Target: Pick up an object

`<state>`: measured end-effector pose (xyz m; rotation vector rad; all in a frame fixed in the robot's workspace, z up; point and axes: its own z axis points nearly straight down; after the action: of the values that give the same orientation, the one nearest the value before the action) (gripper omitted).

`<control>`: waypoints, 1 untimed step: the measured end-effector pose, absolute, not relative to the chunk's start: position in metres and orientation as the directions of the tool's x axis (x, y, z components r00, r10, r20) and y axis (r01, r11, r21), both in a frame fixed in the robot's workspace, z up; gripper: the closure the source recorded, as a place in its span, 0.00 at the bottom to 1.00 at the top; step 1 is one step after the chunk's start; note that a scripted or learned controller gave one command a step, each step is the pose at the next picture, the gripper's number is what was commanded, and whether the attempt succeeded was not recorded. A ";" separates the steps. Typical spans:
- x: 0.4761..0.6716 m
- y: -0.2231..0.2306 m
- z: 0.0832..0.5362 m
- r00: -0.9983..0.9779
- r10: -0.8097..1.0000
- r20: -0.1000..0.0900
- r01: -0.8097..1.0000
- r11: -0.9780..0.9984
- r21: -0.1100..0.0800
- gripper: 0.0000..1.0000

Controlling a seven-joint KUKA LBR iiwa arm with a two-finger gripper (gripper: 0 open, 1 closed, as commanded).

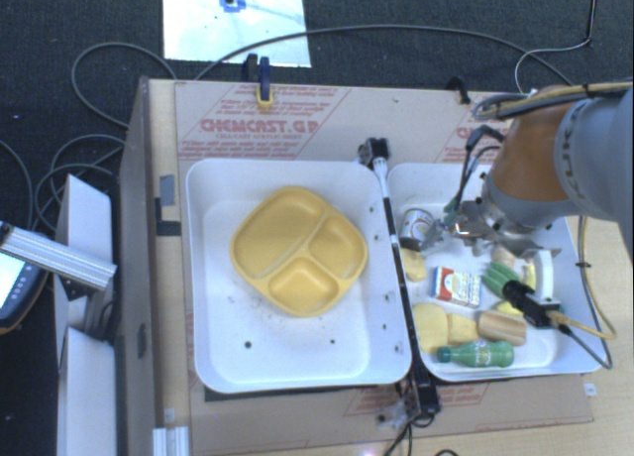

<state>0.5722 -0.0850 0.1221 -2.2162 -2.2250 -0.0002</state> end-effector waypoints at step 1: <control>0.669 -0.086 0.129 -0.005 1.000 -0.001 1.000 0.005 0.004 0.00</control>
<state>0.6693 -0.0857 0.1285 -2.2182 -2.2288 -0.0033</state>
